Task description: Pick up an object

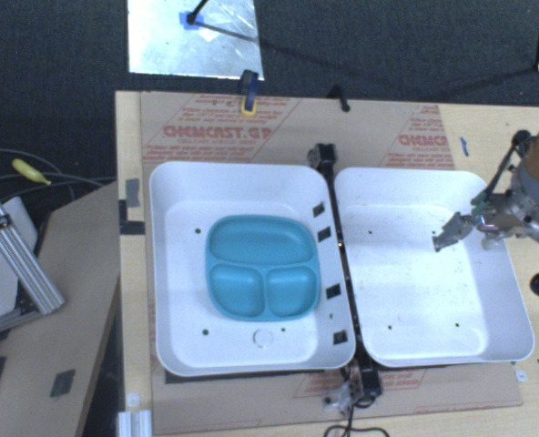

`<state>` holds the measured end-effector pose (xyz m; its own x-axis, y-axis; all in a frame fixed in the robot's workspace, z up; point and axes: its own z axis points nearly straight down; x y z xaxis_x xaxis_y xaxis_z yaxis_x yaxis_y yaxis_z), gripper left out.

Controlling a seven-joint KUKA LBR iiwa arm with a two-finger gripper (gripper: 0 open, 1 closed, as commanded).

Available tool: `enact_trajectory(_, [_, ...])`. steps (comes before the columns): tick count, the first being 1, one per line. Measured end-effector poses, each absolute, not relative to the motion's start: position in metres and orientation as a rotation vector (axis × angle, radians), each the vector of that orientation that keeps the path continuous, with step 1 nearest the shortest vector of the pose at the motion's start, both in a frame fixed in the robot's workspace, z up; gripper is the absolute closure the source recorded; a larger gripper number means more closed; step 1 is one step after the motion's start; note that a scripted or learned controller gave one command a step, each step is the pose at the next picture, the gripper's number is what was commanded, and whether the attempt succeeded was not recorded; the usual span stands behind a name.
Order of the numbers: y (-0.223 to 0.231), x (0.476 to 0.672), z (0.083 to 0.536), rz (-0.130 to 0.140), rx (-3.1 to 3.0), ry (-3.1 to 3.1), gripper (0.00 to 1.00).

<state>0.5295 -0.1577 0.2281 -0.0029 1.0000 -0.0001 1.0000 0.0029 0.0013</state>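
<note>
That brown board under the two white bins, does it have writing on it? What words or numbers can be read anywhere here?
"CHEMCAST GP", red print on the brown paper-faced board, behind the left white plastic bin; letters soft, reading likely.
The same red print, slanted, on the board behind the right white plastic bin: too blurred to read surely.
Faint red print along the board's front edge: unreadable.
The blue three-part plastic tray: no writing I can see.
</note>
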Motion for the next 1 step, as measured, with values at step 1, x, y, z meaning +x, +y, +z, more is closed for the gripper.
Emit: enact_trajectory(1, [-0.1292,0.4863,0.1819,-0.002,2.223,2.226,0.0])
